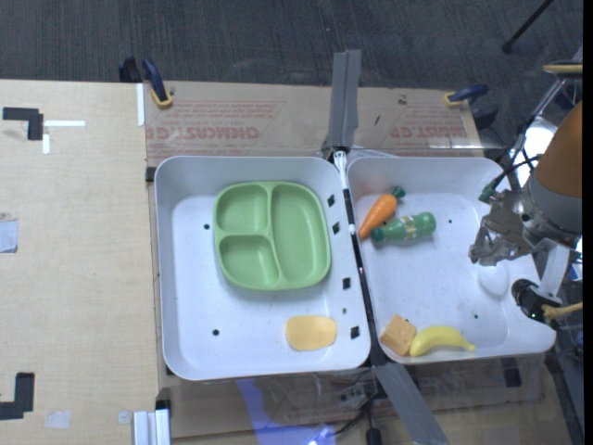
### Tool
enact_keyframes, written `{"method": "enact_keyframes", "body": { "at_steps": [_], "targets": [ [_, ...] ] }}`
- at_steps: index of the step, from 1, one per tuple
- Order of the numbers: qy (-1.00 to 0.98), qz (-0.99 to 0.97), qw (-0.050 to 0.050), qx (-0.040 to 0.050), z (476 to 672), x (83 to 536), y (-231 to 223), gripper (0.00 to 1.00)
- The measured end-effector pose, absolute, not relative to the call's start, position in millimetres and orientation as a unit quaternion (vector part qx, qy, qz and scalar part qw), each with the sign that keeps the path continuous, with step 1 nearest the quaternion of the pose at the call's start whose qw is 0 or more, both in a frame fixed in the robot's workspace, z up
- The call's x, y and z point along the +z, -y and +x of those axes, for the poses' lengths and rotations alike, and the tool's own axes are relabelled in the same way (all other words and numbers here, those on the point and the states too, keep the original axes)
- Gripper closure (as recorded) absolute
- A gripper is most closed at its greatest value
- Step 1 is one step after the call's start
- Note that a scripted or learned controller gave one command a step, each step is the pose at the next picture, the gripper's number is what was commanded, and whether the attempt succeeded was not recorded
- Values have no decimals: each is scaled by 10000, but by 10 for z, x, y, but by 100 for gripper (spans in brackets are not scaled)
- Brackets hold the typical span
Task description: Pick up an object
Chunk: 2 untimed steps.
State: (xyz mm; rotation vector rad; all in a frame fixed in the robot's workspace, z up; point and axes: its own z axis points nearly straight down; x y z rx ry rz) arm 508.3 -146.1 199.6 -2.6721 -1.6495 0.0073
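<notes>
Left bin (176,276): green plate (272,235) mid, yellow chip (311,333) by front edge. Right bin (435,286): carrot (378,213), bottle (407,229) back-left; banana (442,341) front edge, probably light, stiff, slick; I'd grab its middle. Gripper (491,248) at right edge, can't tell its state.

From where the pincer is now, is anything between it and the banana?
Nothing visible. The pincer is at the right bin's right side; the banana lies toward that bin's front edge, bare floor between. The toast-coloured block touches its far end.
</notes>
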Motion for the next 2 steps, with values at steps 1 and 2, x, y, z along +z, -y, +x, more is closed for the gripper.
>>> {"method": "enact_keyframes", "body": {
  "at_steps": [1, 2],
  "targets": [
    [5459, -8379, 11, 22, 5268, 1731, 1354, 100],
    [5461, -8377, 11, 22, 5269, 1731, 1352, 0]
  ]
}}
